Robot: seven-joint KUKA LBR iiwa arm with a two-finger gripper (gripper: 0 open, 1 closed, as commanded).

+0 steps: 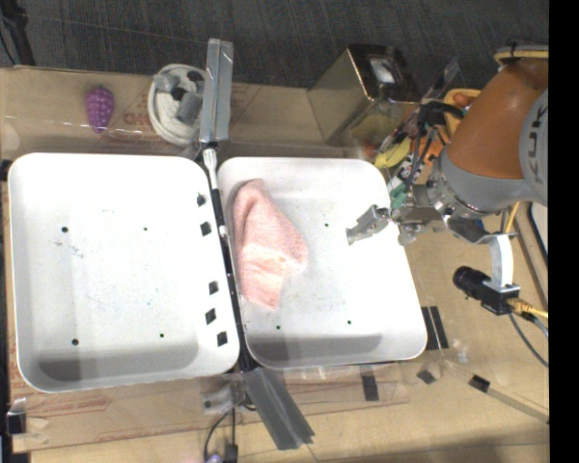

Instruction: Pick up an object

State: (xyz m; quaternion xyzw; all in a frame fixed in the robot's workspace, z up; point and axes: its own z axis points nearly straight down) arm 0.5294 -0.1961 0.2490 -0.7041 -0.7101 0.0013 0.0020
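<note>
Two shallow white bins sit side by side across the middle of the frame, their inner rims meeting along a dark divider dotted with small black tabs. The right bin (367, 340) holds a pink cloth (263, 244), soft and crumpled, lying lengthwise against the bin's left wall from near the upper rim to past the middle. To its right the floor is bare white plastic, smooth with rounded corners, leaving open room between the cloth and the right rim. The left bin (39, 258) shows a plain white floor with a few small dark holes.

The gripper (365, 227) hangs over the right part of the right bin, well apart from the cloth, its grey metal fingers pointing toward frame left. Nothing sits between them; how wide the jaws stand I cannot tell. Behind it the arm (492, 133) rises at the right edge, grey with a rounded orange band.

On the brown bench above the left bin lie a small purple knobbly object (99, 107) and a coil of white cord (177, 102).
</note>
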